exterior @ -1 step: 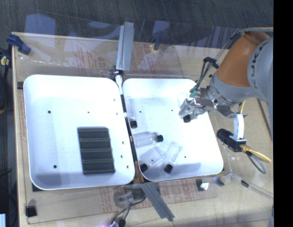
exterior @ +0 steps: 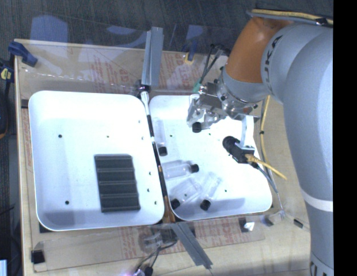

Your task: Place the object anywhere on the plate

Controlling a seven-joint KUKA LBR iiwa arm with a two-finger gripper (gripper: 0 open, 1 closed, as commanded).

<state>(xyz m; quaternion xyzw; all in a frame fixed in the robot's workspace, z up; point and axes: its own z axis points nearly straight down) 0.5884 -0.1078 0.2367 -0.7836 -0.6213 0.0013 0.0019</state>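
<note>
Gripper [exterior: 197,119] over right bin [exterior: 256,197], finger state impossible to tell. Bottles [exterior: 181,169] below it; dark plate [exterior: 117,182] in left bin [exterior: 52,108].

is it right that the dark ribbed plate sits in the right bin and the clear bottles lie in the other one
Not quite. The camera view shows the dark ribbed plate in the left bin; the clear bottles lie in the right bin.

Faint red printing runs in slanted rows across the clear plastic sheet [exterior: 92,68] covering the wooden bench behind and to the left of the gripper, but none of its letters can be read.
</note>
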